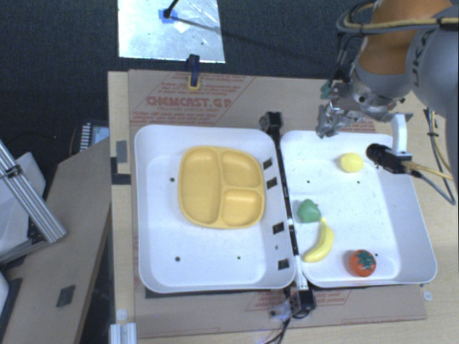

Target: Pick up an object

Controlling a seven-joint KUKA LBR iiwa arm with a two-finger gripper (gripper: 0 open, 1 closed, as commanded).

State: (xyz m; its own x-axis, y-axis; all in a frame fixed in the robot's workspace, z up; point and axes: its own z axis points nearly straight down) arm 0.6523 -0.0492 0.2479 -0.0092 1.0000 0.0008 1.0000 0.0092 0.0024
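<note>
In the camera view the claw (331, 124) hung over the far edge of the right bin (409, 213), nothing between its tips; whether it stood wide or narrow I could not tell. The bin held four candidates: a lemon (351, 163) nearest the claw, a green piece (309, 211) and a banana (320, 241) close together by the divider, and a tomato (362, 262) at the near corner. The lemon seemed the sound choice, standing well apart from the rest and from the walls; the claw would do best to centre over it, come straight down and close across its middle, since a round fruit would likely roll from an off-centre pinch. The left bin (154, 192) held a yellow tray (219, 186). Red lettering on the cardboard (190, 100) beyond the bins was too blurred to read on the tabletop.
</note>
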